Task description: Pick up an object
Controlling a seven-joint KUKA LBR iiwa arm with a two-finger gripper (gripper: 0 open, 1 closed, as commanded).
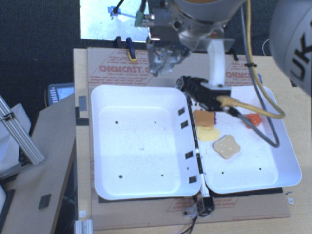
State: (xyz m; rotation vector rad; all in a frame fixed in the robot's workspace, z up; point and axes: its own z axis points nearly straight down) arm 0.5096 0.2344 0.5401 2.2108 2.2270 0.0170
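Gripper (pixel 163 65) — grasp unreadable — hangs past the left bin (pixel 141 150); yellow slice (pixel 208 134) lies lengthwise left-right.

On my bench (pixel 58 145) the left bin (pixel 141 145) is my landmark. The right bin (pixel 253 172) touches its right wall, with black clips (pixel 185 125) along the seam. A printed cardboard sheet (pixel 114 69) lies under it and shows beyond its far rim. A blue and yellow clamp (pixel 130 50) sits on the sheet's far edge. An aluminium rail (pixel 19 133) leans well to its left, and a grey device (pixel 59 92) sits near its far left corner.
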